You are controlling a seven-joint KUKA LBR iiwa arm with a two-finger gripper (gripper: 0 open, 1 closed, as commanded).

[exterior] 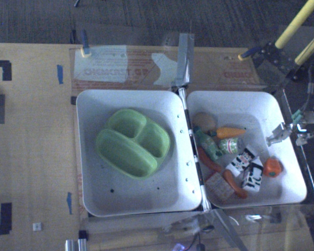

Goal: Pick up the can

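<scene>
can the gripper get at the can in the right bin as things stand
Probably yes, but tightly: the gripper sits over the right bin, nothing lies on the can, though a carrot and bottle crowd it.

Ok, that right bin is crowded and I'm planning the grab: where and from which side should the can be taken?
Grip the can across its curved middle, coming down from above. It appears to lie on its side, with the carrot close on its far side and the black-and-white toy on its near side, so a sideways approach looks blocked.
</scene>
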